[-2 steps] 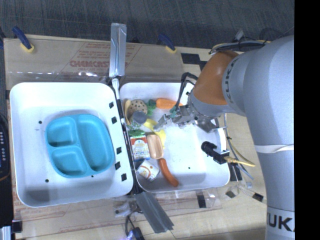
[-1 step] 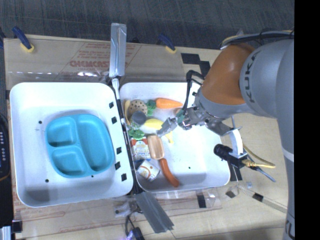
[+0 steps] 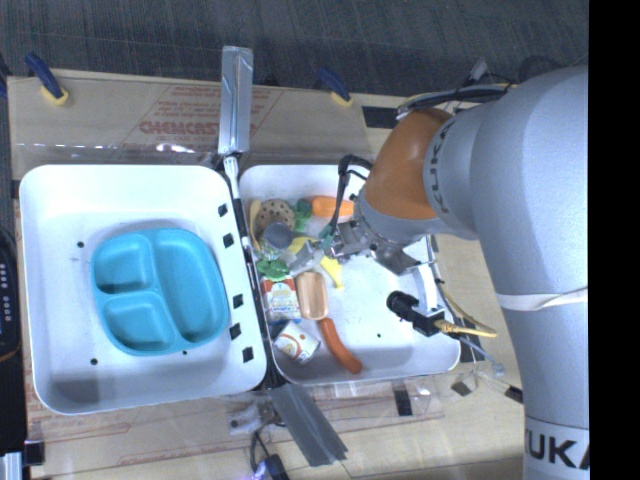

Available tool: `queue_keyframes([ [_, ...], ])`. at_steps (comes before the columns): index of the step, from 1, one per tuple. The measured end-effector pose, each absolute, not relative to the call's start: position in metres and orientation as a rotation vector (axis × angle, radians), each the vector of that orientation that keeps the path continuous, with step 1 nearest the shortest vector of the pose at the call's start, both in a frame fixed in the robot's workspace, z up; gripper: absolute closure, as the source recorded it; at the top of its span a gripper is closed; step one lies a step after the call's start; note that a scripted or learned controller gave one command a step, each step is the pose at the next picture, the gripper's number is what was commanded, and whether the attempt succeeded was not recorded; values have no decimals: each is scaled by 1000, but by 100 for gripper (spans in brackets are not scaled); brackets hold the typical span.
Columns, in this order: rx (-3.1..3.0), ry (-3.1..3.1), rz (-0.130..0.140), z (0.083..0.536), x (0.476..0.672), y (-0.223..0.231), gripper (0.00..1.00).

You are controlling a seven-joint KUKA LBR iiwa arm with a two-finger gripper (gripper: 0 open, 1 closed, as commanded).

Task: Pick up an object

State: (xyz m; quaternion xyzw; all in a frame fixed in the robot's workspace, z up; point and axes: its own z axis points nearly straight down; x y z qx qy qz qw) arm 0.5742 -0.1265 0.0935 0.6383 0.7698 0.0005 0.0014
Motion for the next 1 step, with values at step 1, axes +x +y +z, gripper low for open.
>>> queue_keyframes([
  [1, 2000, 2422, -3, 102, 574, -126, 100],
])
